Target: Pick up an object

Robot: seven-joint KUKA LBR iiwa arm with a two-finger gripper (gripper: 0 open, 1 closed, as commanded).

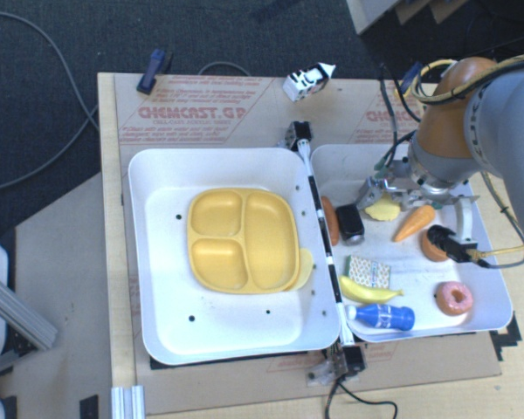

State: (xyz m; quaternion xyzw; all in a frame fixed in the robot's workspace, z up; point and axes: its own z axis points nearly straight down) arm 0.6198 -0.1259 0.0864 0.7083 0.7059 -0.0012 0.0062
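Two shallow white bins sit side by side on the bench. The left bin [157,234] carries a yellow divided plate [243,239] with three compartments, lying flat near the bin's middle and reaching toward its right wall.

The right bin [498,308] holds the loose objects. Along its left wall lies an orange-red sausage-shaped piece [331,220], with a small black block [350,223] just beside it. Toward the far edge a pale yellow piece [383,210] rests next to an orange carrot [414,223], which lies tilted. Nearer the front, a patterned square packet [369,271] sits just above a yellow banana [369,292], and a blue bottle [385,319] lies on its side along the front wall. A pink frosted doughnut [455,299] is near the front right corner, and a brown-orange rounded piece [434,247] lies above it, partly covered by a dark part of the tool.

The grey arm with its orange band reaches in over the far right of this bin. The gripper [389,190] hangs low just above the pale yellow piece and the carrot; how far its jaws are apart cannot be told, and nothing is visibly held.
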